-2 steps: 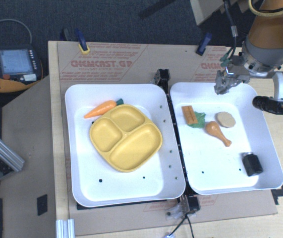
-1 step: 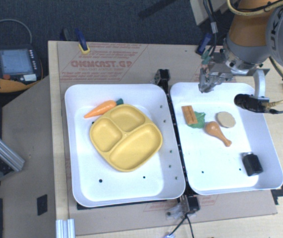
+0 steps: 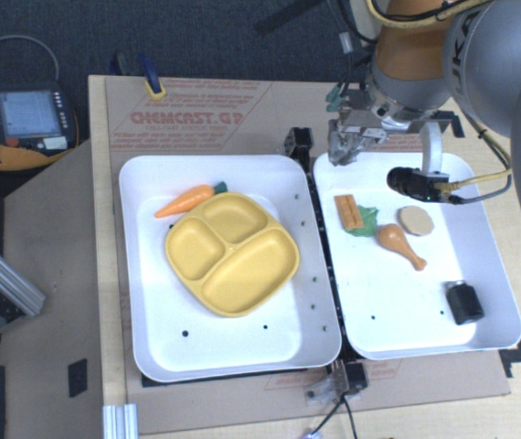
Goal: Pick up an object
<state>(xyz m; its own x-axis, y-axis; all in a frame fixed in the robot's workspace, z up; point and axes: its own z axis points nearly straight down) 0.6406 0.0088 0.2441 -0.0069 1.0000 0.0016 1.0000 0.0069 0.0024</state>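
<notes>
My gripper (image 3: 341, 154) hangs over the far left corner of the right bin (image 3: 425, 337), with nothing visibly held. Just in front of it lie a brown wafer (image 3: 344, 210) and a green leafy piece (image 3: 365, 219). Further right in that bin are a toy drumstick (image 3: 399, 242), a round beige biscuit (image 3: 415, 220) and a black block (image 3: 464, 302) near the front right corner. The left bin (image 3: 151, 337) holds a yellow divided plate (image 3: 231, 252) and an orange carrot (image 3: 186, 200) at its far edge.
The arm's grey body and orange band (image 3: 425, 35) fill the top right, over the right bin's far edge. A black part with a cable (image 3: 418, 184) juts over that bin. A black clamp (image 3: 297, 141) sits between the bins at the back.
</notes>
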